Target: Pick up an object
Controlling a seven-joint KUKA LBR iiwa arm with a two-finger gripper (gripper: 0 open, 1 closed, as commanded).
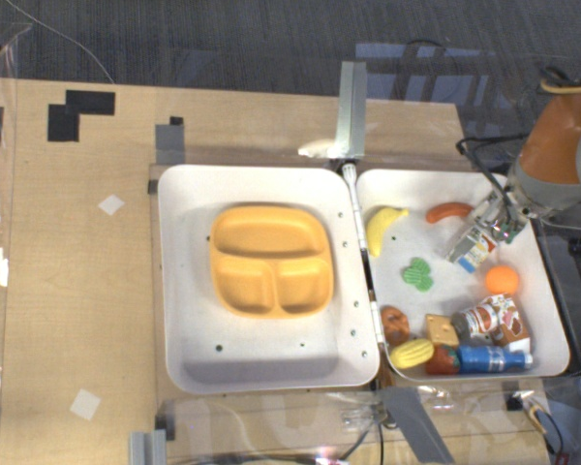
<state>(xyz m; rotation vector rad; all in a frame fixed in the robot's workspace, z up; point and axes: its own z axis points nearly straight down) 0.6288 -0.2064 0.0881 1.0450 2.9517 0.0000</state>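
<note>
While the gripper (484,232) hangs low over the right bin (552,303), a small white packet (474,249) sits between its narrowly set fingers, just above an orange ball (502,279). Nearby lie a banana (382,226), a sausage (449,211) and a green piece (418,275). A yellow divided tray (271,260) rests in the left bin (184,260).

- The arm (562,153) is cut off by the right edge, past its orange band.
- The gripper (484,232) overlaps a small carton (474,250); contact cannot be told.
- The carton's print is too small to read.
- Near right corner of the right bin (552,342): crowded items overlap, and the can (492,320) partly hides its neighbours.
- The tabletop (68,308) is cut off at the left and near edges.
</note>
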